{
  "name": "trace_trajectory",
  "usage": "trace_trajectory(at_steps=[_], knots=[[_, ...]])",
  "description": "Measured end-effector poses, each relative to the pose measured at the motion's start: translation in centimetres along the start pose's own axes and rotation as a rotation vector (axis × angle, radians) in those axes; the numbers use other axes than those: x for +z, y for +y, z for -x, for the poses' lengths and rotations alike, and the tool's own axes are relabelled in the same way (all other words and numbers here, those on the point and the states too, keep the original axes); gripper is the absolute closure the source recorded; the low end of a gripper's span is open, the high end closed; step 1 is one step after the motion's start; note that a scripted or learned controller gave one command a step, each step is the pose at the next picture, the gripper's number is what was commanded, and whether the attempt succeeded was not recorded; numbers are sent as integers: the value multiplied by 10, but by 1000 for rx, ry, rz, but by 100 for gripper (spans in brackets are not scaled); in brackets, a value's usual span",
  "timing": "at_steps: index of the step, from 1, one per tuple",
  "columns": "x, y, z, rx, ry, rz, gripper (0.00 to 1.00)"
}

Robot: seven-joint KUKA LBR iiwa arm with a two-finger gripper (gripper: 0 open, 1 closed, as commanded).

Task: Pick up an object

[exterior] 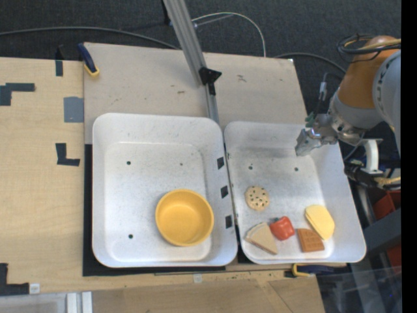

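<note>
While the gripper (305,145), its state unclear, hangs over the right bin (339,175), a cookie (257,198) lies below.

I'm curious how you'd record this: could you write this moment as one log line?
gripper: over right bin's far edge, nothing held | cookie, tomato, yellow bowl: untouched | pick: not yet done

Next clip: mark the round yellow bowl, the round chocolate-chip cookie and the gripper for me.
Round yellow bowl (184,217), camera view, on its inner floor, in the left bin.
Round chocolate-chip cookie (257,198), camera view, on its top face, in the right bin.
Gripper (303,148), camera view, at its tip over the right bin's far edge.
</note>
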State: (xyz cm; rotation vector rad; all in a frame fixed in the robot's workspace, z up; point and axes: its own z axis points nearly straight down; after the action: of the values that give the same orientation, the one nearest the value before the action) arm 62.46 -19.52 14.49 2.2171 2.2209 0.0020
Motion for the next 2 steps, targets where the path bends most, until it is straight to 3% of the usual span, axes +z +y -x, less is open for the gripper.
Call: trace_trajectory(at_steps=[2], knots=[[-111,-4,-7,0,0,2,100]])
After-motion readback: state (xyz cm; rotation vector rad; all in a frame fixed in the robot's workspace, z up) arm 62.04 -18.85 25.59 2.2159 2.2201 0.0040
